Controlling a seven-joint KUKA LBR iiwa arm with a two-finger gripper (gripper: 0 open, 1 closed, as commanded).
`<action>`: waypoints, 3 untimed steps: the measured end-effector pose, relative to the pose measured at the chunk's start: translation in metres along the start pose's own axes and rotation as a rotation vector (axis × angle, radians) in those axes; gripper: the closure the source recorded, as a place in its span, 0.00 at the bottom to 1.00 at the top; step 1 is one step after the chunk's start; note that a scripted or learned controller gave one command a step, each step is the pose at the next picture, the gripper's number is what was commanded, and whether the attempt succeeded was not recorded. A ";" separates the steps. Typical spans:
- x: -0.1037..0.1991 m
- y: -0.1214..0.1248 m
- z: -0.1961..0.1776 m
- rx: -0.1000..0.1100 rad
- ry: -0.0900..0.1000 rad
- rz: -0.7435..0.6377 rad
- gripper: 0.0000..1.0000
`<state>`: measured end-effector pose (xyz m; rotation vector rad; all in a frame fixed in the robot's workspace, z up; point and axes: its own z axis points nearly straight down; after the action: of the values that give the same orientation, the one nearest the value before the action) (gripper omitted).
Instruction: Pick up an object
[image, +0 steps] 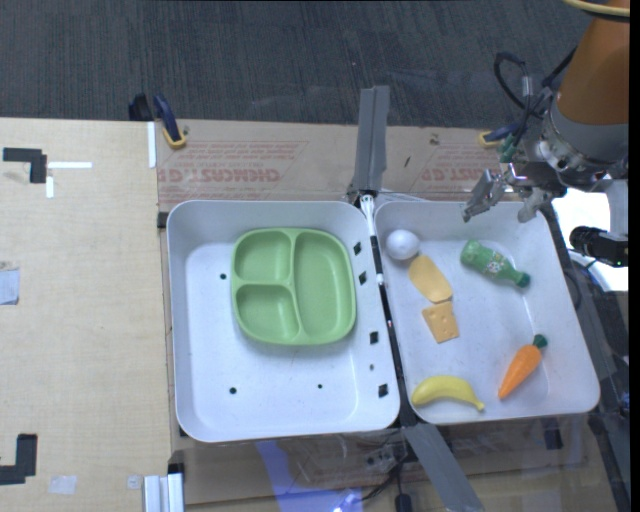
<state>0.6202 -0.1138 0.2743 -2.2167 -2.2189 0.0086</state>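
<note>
Claw (503, 200) wide open, holding nothing, above right bin (575, 330) rim; green bottle (492, 263) nearest.

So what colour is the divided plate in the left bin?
Light green; the divided plate shows plainly in the camera view.

Pale wooden bench (80, 300), dark carpet (250, 50)

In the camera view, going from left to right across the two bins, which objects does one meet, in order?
Green divided plate → white ball → yellow banana → green bottle → orange carrot. I leave out the two cheese pieces, which overlap the ball and banana sideways.
</note>
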 end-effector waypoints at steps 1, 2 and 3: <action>-0.016 -0.039 0.177 -0.001 0.001 -0.084 0.00; -0.008 -0.114 0.188 0.000 0.002 -0.080 0.00; 0.013 -0.102 0.188 -0.001 0.001 -0.158 0.00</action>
<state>0.5169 -0.1013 0.0876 -2.0348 -2.3864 0.0053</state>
